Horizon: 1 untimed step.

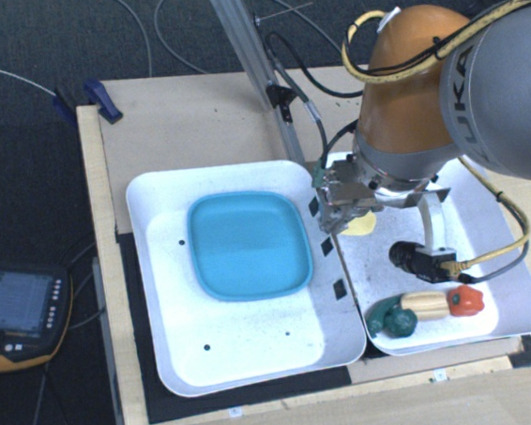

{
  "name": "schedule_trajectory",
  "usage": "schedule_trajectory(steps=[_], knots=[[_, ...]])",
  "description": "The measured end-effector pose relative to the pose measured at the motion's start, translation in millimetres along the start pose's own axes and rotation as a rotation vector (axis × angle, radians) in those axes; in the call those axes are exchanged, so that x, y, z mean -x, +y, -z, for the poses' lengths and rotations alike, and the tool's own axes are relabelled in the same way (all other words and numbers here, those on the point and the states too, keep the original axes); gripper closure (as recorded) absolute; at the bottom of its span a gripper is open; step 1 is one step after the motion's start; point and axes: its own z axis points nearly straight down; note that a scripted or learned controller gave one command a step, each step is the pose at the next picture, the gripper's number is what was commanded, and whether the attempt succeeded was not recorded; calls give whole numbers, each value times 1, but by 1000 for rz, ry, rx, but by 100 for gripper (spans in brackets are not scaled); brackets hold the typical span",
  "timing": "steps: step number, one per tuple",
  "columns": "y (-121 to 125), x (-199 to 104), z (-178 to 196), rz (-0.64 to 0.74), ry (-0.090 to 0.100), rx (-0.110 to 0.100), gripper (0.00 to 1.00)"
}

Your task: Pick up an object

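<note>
Nearest to us, along the front wall of the right bin (508,261), we count three small things in a row: one dark green lump (391,319), one tan cylinder (427,306) lying on its side, and one red piece (465,301) that looks like a toy tomato. The green lump touches the left end of the cylinder, and the red piece touches its right end. We see a fourth thing farther back in the same bin, one pale yellow piece (363,224), so this bin holds four loose things in all.

We count two white bins side by side. The left bin (251,345) holds a single thing, one blue square dish (248,244) with rounded corners, lying flat near the bin's middle.

We find the gripper (343,203) above the seam between the two bins, at the right bin's back left part. The pale yellow piece lies just beside it on the right, partly hidden under the wrist, and we cannot tell whether they touch. The front row of three lies well apart from it. Whether the gripper is released or clenched we cannot tell.
</note>
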Motion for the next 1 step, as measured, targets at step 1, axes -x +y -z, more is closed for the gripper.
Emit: schedule_trajectory(steps=[1], knots=[[3,-45,-2,-1,0,1,100]])
